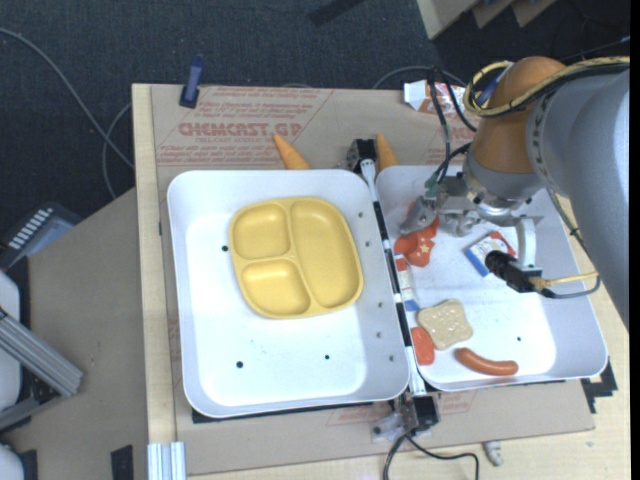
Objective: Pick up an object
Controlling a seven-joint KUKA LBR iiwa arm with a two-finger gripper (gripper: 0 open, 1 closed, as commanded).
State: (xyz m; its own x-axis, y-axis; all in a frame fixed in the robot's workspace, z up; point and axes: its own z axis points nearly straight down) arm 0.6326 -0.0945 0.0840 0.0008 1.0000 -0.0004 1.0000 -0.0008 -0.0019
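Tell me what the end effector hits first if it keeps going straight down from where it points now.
Probably the red toy food piece in the right white bin: the end effector hangs just above it. Depth is unclear from this slanted view, so it might meet the bin floor beside it instead.

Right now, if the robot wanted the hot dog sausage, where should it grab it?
Probably around the middle of the sausage, coming straight down from above. It lies flat near the front of the right bin, long and thin, so fingers closing across its narrow width fit best. The bread slice sits close behind it, so keep clear.
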